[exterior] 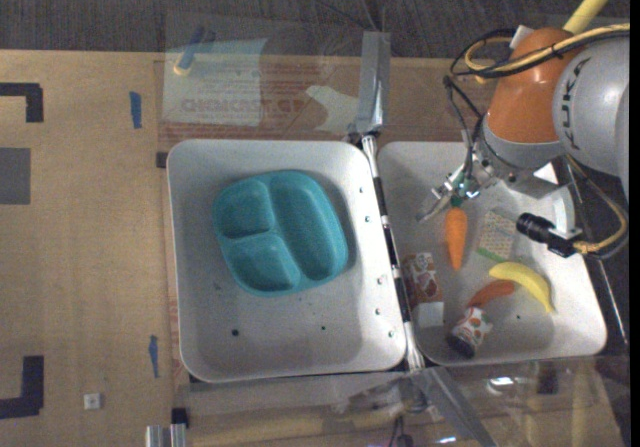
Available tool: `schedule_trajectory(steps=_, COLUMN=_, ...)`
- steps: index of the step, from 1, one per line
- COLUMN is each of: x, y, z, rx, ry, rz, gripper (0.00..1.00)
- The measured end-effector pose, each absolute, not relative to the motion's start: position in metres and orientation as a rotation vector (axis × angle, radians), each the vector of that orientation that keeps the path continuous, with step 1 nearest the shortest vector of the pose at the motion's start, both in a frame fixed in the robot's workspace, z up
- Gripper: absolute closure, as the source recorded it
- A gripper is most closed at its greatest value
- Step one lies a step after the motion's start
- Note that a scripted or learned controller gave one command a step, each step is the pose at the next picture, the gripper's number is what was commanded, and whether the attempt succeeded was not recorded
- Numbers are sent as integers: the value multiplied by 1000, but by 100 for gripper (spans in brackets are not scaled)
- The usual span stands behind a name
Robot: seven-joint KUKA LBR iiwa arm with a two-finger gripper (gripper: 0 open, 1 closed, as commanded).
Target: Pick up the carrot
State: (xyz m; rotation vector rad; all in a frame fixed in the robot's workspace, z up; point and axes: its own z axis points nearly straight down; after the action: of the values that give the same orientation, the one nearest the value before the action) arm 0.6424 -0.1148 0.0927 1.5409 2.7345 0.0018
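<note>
We cannot tell the finger state of the two-finger metal gripper (449,197) (too small), and the grey arm (600,115) is cut by the right edge.

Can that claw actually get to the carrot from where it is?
Probably yes. The claw sits right at the carrot's top end, and nothing lies over the carrot.

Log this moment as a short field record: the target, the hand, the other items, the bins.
target: orange toy carrot with green top, lying in the right white bin, tip toward the camera
hand: grey two-finger hand just above the carrot's green end; grasp not confirmed
near target: yellow plastic banana, orange-red pepper-shaped piece, small printed packet, small bottle
left white bin: holds a teal three-compartment plastic plate
</note>
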Motion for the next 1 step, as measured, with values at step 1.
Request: schedule_trajectory(steps=1, x=589, y=-139, z=88, rx=1534, ry=2735, rz=5, gripper=0)
